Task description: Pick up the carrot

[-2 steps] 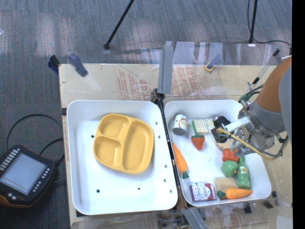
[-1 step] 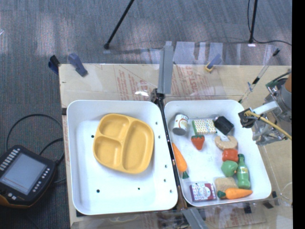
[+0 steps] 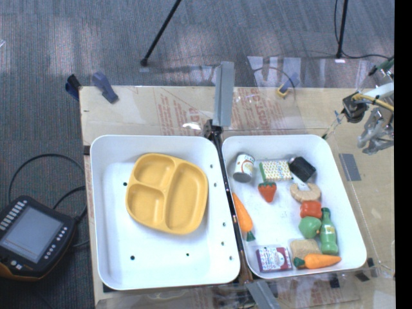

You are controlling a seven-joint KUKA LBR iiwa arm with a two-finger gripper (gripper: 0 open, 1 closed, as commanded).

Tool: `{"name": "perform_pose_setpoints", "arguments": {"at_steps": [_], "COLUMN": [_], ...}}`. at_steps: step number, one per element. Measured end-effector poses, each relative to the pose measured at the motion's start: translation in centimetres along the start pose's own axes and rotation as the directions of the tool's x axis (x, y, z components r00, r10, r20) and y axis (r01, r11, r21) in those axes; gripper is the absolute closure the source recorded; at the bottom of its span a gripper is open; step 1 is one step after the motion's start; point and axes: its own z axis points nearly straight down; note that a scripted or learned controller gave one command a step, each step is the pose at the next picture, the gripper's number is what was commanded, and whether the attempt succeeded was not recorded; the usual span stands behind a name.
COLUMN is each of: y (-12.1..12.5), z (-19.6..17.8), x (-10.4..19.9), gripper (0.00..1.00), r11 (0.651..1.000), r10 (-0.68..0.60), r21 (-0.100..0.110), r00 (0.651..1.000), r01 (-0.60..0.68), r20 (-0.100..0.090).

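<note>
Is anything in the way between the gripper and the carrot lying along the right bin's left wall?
Nothing lies on that carrot, and it is open from above. The gripper is beyond the right bin's far right corner, so the strawberry and other toys sit between them.

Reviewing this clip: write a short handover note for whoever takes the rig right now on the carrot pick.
Gripper: outside the bins, off the right bin's far right corner, nothing visibly held.
Carrots: two in the right bin. One carrot lies against the left wall; another carrot lies at the near edge beside the green bottle.
Left bin holds the yellow plate.
Done: nothing yet. Left: reach in, grasp a carrot, lift.
</note>
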Motion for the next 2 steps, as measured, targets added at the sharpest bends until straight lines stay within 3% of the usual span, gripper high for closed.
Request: {"name": "perform_pose_setpoints", "arguments": {"at_steps": [1,2], "y": [-7.8,-13.8], "z": [17.7,14.0], "x": [3.7,2.0], "gripper": [1.0,1.0], "r11": [0.991,0.99], "r10": [-0.134,-0.139], "r21": [0.01,0.004], "r00": [0.991,0.99], "r01": [0.133,0.139], "r20": [0.015,0.001]}}
